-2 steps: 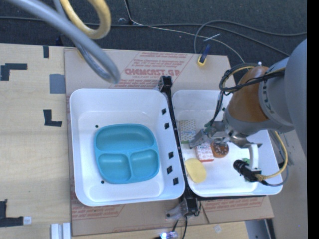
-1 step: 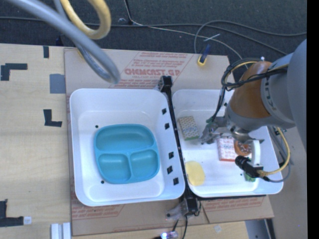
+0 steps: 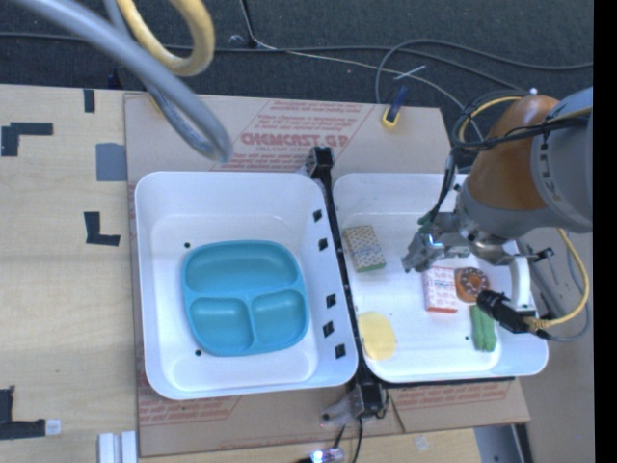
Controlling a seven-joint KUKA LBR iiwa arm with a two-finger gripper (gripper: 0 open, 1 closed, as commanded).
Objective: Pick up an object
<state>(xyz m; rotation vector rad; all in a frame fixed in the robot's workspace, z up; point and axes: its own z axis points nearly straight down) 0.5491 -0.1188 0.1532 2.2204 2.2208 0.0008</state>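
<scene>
Reading across the brown cardboard sheet [image 3: 289, 133] under the bins, red print spells something like "CHEMCAST GP"; the smaller lines below it are too fine to make out. The little white and red packet [image 3: 442, 290] in the right bin [image 3: 386, 191] carries print too small to read. Both bins sit on that cardboard on a pale wooden bench [image 3: 58, 287] with dark tape marks; black floor and loose cables lie beyond. The left bin [image 3: 154, 258] holds a blue divided tray [image 3: 246, 295]. The right bin also holds a speckled sponge [image 3: 364, 247], a yellow piece [image 3: 377, 337], a green piece [image 3: 482, 331] and a small brown round thing [image 3: 471, 283]. The gripper [image 3: 424, 252] hangs just left of the packet, between it and the sponge; I cannot tell its state, as the arm [image 3: 525, 167] covers much of it.
</scene>
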